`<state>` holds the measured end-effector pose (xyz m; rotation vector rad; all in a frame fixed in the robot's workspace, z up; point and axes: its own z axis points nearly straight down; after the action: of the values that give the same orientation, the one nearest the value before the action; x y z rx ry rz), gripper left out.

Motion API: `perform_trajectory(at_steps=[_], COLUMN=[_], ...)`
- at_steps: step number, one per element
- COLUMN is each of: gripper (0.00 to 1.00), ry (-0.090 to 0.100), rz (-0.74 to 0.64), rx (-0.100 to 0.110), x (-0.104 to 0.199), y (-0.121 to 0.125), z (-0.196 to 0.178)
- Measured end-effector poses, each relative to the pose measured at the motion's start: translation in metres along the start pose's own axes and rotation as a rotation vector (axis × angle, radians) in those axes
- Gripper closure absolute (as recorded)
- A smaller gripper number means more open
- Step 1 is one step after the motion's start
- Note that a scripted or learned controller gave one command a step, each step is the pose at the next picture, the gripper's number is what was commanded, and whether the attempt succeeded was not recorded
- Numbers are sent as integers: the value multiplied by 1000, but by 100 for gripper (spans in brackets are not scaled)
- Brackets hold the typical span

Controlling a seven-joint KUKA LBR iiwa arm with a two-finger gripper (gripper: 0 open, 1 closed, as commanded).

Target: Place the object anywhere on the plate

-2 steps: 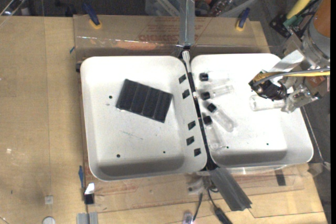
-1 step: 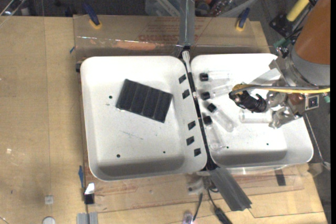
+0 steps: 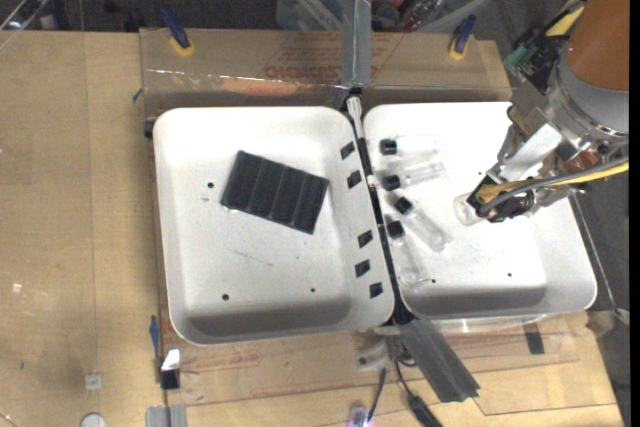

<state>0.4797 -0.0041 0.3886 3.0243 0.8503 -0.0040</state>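
Gripper [image 3: 497, 200] low in right bin [image 3: 520, 280] by clear vials [image 3: 418, 167], finger state unclear; dark ridged plate [image 3: 275, 191] in left bin [image 3: 190, 245].

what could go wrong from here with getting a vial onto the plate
The clear vials are hard to make out against the right bin, so a grasp could miss. They lie close together, so the gripper could knock a neighbour. The dark plate sits in the left bin, across the divider, which a low carry could clip.
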Motion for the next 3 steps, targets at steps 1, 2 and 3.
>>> perform_trajectory(at_steps=[1, 2, 3], gripper=[100, 100, 100], ry=[0, -3, -1], rz=[-23, 151, 187], rx=[0, 4, 3], x=[42, 29, 73], y=[26, 0, -4], z=[20, 81, 130])
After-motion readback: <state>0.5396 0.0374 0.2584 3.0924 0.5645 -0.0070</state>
